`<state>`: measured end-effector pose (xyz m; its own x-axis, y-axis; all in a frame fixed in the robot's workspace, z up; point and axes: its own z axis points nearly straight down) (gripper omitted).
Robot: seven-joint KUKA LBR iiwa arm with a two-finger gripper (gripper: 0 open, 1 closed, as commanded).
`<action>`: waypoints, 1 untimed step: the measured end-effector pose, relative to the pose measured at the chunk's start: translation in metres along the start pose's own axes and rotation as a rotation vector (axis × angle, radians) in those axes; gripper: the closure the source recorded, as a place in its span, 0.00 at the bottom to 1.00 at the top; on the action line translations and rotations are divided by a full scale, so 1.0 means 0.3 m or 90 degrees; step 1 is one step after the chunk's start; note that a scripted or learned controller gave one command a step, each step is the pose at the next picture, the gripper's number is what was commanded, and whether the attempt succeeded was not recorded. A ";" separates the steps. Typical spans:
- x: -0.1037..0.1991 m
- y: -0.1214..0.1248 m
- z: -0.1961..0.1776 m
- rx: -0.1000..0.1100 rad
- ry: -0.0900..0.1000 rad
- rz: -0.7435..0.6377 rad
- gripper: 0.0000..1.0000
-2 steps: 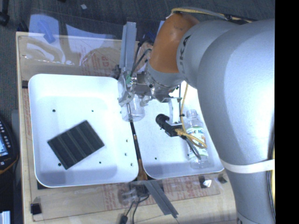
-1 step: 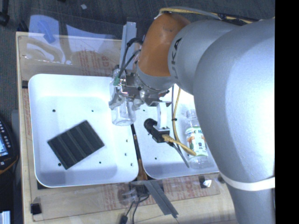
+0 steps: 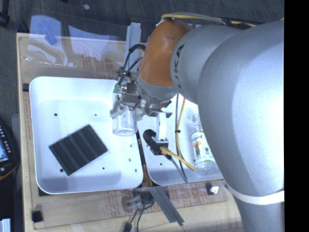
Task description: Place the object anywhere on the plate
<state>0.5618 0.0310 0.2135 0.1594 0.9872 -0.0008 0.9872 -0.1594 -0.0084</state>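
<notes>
You are carrying a clear plastic cup (image 3: pixel 124 123) clenched in the pincer (image 3: pixel 126 111) over the left bin's (image 3: pixel 43 93) right side, so keep heading left and near toward the dark ridged plate (image 3: pixel 78 149) before releasing.

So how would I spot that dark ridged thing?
Look at the left white bin. On its floor, toward the near left corner, lies a dark ridged slab, turned at a slant. It is flat and black, unlike the clear cup by the divider.
</notes>
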 end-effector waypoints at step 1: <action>0.084 -0.067 -0.035 0.000 0.000 0.074 1.00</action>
<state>0.5461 0.0591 0.2241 0.2730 0.9620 -0.0022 0.9620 -0.2730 -0.0088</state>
